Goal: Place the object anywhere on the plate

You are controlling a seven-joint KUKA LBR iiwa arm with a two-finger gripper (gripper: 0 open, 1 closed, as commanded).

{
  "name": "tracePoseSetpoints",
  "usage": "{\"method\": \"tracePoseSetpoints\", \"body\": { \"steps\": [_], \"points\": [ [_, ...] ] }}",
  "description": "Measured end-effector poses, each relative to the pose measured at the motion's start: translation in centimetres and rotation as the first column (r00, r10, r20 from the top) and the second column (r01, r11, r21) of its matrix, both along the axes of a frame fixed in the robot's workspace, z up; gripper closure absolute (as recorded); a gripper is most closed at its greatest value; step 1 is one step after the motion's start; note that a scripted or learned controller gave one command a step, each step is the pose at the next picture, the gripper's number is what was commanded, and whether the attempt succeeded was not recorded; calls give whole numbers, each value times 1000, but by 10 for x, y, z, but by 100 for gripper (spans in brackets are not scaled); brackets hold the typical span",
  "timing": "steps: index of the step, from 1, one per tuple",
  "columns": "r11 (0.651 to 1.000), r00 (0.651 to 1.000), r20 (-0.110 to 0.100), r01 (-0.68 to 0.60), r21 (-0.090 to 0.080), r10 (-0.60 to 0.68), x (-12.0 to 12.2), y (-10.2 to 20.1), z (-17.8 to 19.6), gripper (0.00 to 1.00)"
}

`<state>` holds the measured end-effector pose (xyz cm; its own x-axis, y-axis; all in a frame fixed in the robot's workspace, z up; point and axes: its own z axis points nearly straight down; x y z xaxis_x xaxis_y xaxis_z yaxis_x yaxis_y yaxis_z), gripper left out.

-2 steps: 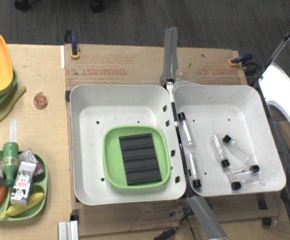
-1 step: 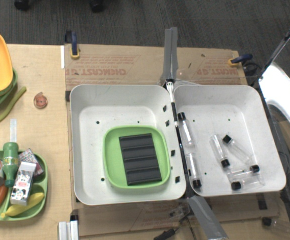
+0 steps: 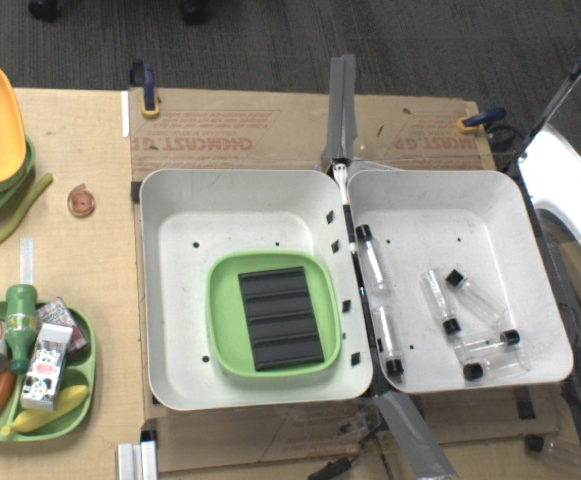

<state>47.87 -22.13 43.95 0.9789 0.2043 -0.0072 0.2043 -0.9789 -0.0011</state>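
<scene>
Clear plastic tubes with black caps (image 3: 467, 318) are lying across the right white bin (image 3: 530, 228), awaiting picking for the green square plate (image 3: 225, 298); pincer state: cannot tell.

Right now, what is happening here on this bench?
Nothing is being handled at this moment. A green plate sits in the left bin with a dark ribbed block already lying on it. The right bin holds several clear tubes with black caps, scattered loose and against its left wall. Trays of toy food stand on the bench to the left.
</scene>
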Motion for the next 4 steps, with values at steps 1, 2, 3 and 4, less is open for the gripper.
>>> {"method": "tracePoseSetpoints", "body": {
  "steps": [1, 2, 3, 4],
  "points": [
    [1000, 1000, 0, 0, 0, 0, 0, 0, 0, 0],
    [1000, 1000, -1, 0, 0, 0, 0, 0, 0, 0],
    [1000, 1000, -1, 0, 0, 0, 0, 0, -1, 0],
    [1000, 1000, -2, 0, 0, 0, 0, 0, -1, 0]
  ]
}}
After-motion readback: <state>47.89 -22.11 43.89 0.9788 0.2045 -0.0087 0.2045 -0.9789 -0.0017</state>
